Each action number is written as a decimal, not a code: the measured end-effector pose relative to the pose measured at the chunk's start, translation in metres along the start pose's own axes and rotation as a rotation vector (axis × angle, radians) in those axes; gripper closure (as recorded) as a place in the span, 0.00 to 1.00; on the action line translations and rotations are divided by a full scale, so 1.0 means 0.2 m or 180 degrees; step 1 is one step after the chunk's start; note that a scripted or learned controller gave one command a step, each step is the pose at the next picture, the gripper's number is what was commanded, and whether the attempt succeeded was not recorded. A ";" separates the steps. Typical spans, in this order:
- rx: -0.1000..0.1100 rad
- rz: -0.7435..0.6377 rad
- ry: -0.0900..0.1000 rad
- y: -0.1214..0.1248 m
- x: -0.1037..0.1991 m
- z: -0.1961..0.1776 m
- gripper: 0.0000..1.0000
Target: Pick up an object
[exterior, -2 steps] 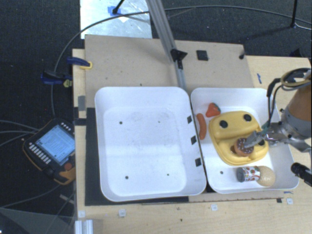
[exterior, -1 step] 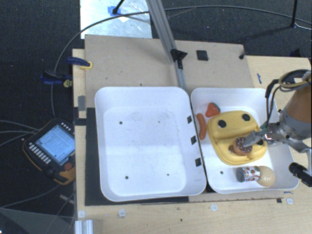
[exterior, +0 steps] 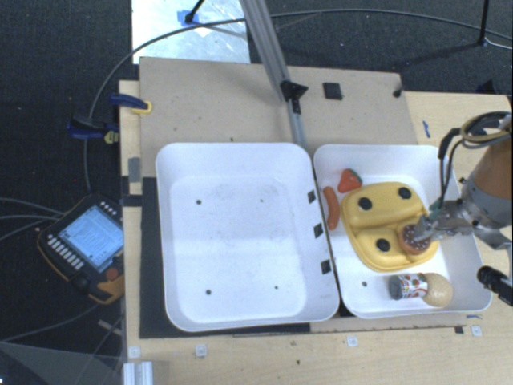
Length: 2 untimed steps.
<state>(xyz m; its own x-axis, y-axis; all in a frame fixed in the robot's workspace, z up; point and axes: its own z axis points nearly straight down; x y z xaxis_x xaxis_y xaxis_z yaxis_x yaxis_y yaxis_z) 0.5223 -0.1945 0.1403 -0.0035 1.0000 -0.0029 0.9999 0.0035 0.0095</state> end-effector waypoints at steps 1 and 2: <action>0.0009 -0.0001 0.0001 -0.03 -0.01 -0.30 1.00; 0.0021 -0.0002 0.0007 -0.02 -0.02 -0.32 1.00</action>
